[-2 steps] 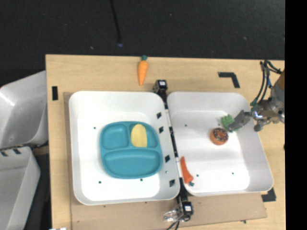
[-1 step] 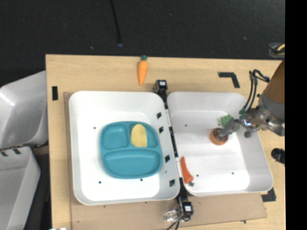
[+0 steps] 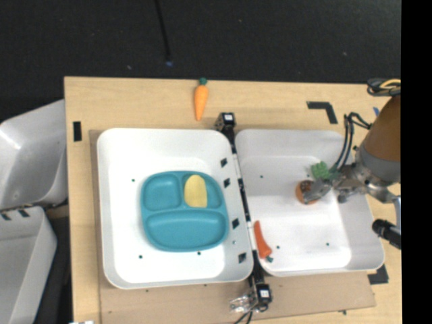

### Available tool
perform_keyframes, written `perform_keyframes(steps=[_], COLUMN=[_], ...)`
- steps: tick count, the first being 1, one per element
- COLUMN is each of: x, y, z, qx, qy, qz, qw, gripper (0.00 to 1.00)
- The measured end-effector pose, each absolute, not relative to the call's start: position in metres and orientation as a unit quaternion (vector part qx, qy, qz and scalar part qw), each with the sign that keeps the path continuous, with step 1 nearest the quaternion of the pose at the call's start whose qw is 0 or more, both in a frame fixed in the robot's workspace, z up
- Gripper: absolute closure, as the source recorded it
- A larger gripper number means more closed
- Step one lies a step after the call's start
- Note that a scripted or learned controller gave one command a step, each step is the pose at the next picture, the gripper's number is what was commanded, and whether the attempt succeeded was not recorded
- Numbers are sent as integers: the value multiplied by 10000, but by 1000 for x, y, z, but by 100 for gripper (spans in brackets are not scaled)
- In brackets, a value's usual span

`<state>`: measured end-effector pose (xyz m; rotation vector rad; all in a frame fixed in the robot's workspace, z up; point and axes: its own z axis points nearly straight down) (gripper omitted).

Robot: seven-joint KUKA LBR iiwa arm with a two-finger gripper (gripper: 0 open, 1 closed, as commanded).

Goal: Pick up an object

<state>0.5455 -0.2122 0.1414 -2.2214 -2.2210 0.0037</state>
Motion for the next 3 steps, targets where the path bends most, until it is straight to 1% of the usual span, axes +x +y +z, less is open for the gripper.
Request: perform_keyframes(steps=[1,2,3], x=[545,546,546], y=[-213,-214,-209], z=[98,112,157], qx=[-7078,-7089,-7062], qy=[-7064,-7053,-7080], qz=[12,-5,-10], qw=[5,-22,-22], gripper=[0,100,100])
